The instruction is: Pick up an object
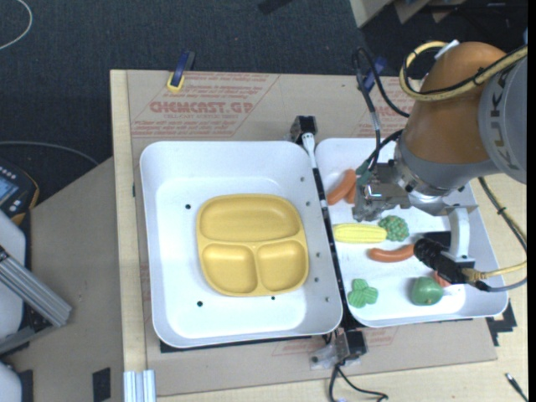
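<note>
So the arm comes in from the right and its gripper hangs low over the right bin, right in the middle of the toy food. I honestly can't tell how the gripper is set, since the wrist hardware blocks that bit, and I don't see anything clearly caught in it.

The pickable stuff is all in that right bin: an orange carrot up by the divider, a yellow corn cob just under the gripper, a green broccoli right beside the corn, a red sausage below that, a small leafy green piece near the front and a green pear-ish thing at the front right. The left bin has a yellow divided tray sitting in it.

My read: it's at the reach/descend stage, nothing lifted yet. Corn or broccoli looks like the target, being closest. The next move needs a clean drop onto one piece, a firm close, then a straight lift, which is tricky because those two sit so close together.

Writing: the brown board on the tabletop reads "CHEMCAST G P" in red, with smaller lines I can't make out.
</note>
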Robot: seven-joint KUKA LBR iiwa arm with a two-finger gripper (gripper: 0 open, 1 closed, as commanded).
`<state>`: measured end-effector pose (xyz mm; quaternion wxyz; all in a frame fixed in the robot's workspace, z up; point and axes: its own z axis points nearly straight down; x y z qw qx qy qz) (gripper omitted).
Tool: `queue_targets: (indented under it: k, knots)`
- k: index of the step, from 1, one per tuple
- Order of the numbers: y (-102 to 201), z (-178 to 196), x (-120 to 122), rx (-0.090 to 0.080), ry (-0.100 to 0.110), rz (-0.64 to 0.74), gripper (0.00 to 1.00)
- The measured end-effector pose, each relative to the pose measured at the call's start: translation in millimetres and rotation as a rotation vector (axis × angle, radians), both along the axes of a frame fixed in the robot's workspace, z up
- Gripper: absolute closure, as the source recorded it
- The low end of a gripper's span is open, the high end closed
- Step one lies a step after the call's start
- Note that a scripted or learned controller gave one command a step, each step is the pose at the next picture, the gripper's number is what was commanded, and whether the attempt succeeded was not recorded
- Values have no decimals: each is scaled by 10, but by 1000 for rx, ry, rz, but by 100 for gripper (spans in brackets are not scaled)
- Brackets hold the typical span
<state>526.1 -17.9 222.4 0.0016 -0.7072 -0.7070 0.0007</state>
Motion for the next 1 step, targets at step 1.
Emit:
queue_targets:
  k: [1]
  knots:
    - [-61,31,-9,-1,-4,1,100]
